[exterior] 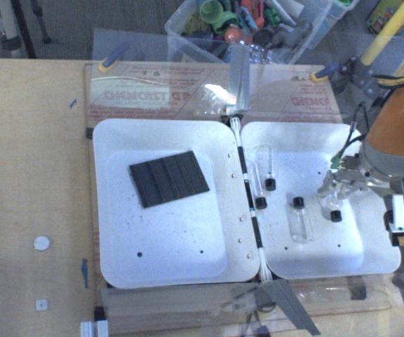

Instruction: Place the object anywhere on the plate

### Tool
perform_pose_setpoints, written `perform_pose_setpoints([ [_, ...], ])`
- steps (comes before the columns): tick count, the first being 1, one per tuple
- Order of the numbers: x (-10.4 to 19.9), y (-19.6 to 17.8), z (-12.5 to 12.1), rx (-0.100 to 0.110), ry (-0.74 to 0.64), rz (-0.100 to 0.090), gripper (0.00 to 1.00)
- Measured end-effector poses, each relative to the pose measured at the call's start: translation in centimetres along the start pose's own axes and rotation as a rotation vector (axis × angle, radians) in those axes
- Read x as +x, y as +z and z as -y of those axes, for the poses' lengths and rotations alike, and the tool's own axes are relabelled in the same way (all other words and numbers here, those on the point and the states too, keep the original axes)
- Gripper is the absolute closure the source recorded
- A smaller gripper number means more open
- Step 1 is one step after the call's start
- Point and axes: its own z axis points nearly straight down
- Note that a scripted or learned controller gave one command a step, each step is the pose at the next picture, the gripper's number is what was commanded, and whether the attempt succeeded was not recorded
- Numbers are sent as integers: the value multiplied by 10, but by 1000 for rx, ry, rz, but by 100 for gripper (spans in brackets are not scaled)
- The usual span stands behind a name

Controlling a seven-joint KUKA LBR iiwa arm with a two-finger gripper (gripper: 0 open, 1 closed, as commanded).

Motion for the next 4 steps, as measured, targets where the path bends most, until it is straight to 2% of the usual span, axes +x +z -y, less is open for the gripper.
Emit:
perform_pose_setpoints([
  [1, -31, 7, 81, 4, 272, -10, 100],
  [2, -30, -2, 81, 3, 272, -10, 100],
  [3, 37, 6, 93, 2, 409, -3, 100],
  [4, 159, -90, 112, 4, 471, 0, 100],
])
